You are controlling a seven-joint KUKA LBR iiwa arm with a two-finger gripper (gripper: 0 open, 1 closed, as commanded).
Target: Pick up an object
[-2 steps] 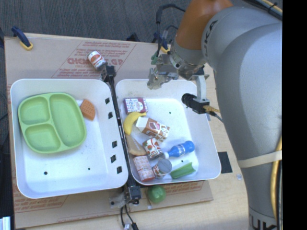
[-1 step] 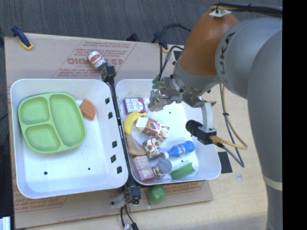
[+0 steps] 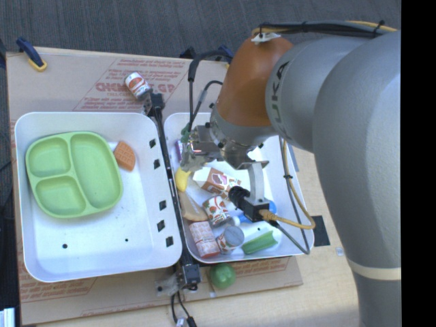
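Observation:
The right bin (image 3: pixel 294 245) holds a heap of small items: a yellow piece (image 3: pixel 182 179), a red-and-white carton (image 3: pixel 219 180), a patterned can (image 3: pixel 216 210), a pinkish can (image 3: pixel 204 238), a silver-topped can (image 3: pixel 232 238), a green block (image 3: pixel 259 242) and a blue piece (image 3: pixel 271 208). My gripper (image 3: pixel 197 147) reaches down at the bin's upper left, just above the yellow piece and the carton. The wrist hides its fingertips, and I see nothing between them.
The left bin (image 3: pixel 95 251) holds a green divided plate (image 3: pixel 72 174) and an orange piece (image 3: pixel 125 154). A small can (image 3: pixel 137 84) lies on the cardboard behind the bins. A green ball (image 3: pixel 221 275) sits in front of the right bin. The arm covers the right bin's upper part.

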